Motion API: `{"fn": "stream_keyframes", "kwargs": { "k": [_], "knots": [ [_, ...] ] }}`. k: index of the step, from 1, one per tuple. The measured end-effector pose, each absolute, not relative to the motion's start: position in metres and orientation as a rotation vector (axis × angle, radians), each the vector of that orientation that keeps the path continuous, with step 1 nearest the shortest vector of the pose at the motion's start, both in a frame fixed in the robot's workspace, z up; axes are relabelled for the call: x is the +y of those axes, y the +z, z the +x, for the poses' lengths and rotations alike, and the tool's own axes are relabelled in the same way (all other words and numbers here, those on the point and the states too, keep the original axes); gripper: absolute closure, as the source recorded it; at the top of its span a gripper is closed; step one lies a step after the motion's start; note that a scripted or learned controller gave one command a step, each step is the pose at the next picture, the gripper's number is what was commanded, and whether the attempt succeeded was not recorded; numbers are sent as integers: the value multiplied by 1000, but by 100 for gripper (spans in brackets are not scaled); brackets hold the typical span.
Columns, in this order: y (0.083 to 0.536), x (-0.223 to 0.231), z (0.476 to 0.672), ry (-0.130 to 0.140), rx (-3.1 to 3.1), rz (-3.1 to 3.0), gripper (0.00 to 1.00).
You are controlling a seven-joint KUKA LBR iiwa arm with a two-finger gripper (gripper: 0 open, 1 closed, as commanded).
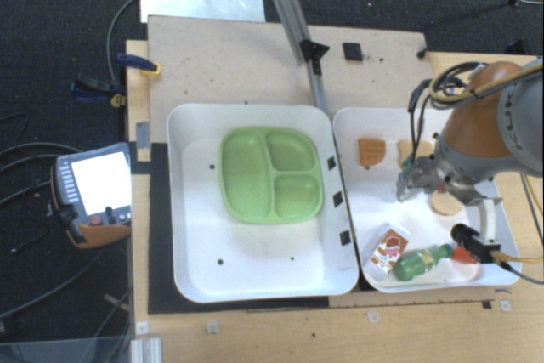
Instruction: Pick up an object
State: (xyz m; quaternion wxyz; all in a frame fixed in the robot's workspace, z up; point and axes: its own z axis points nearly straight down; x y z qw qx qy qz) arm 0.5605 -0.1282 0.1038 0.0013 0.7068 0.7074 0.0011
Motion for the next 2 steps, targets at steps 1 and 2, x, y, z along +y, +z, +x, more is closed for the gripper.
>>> {"fn": "stream_keyframes", "kwargs": {
  "k": [1,2],
  "knots": [
    [156,-118,565,7,2223,2212,100],
    [217,-111,572,8,2223,2210,100]
  ]
}}
